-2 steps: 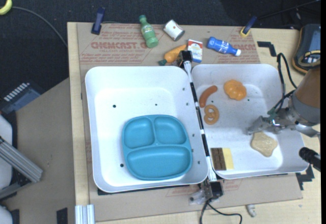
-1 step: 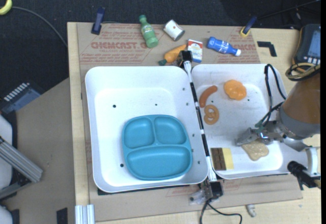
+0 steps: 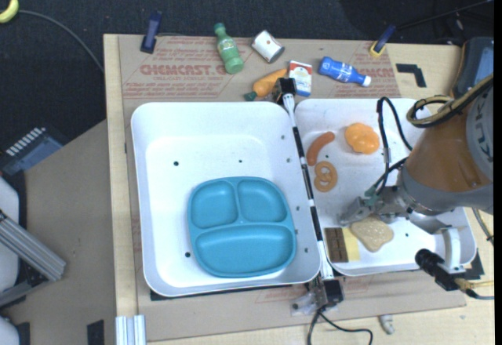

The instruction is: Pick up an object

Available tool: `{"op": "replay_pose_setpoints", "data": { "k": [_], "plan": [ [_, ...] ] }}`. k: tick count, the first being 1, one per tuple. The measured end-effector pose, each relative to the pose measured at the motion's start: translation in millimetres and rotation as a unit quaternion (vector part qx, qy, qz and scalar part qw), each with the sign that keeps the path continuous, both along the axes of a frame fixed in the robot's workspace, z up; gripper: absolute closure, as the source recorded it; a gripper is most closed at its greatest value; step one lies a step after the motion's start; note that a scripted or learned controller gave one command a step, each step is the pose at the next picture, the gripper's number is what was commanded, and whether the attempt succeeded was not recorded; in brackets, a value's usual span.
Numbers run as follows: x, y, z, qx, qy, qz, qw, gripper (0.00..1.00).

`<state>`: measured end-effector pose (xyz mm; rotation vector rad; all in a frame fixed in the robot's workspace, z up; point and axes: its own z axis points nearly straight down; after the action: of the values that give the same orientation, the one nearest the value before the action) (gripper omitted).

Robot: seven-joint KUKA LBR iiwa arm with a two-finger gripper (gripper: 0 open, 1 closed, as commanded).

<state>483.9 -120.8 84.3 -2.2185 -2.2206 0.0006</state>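
Okay, looking at the right-hand shallow white bin (image 3: pixel 408 112) for the pick. Closest candidate: tan bread-slice-shaped toy (image 3: pixel 373 235), lying flat near that bin's front edge, roughly mid-width. Grey two-finger gripper (image 3: pixel 367 208) hovering just beside it on the far side, maybe brushing its top edge, too murky to call. Can't tell whether spread or pressed together either, and nothing visibly pinched.

Other options in the same bin: orange rounded lump (image 3: pixel 361 138) toward the back edge, reddish sausage-shaped piece (image 3: pixel 317 147) and small pretzel-shaped ring (image 3: pixel 325 176) along the left wall, yellow-and-brown striped block (image 3: pixel 338 245) in the front left corner.

To do this well, probably: centre over the slice, come straight down, close across the narrow width, lift slowly. Flat and thin, so likely easy to skate off. Also keep clear of the striped block right next door.
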Motion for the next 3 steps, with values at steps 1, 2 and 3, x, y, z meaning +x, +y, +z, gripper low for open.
{"op": "replay_pose_setpoints", "data": {
  "k": [1, 2, 3],
  "plan": [
    [0, 0, 10, -0.0006, -0.001, -0.001, 1.0000, 1.00],
    [6, 79, 100, -0.0003, -0.001, 0.000, 1.0000, 1.00],
    [66, 11, 139, -0.0015, -0.002, -0.001, 1.0000, 1.00]
  ]
}}
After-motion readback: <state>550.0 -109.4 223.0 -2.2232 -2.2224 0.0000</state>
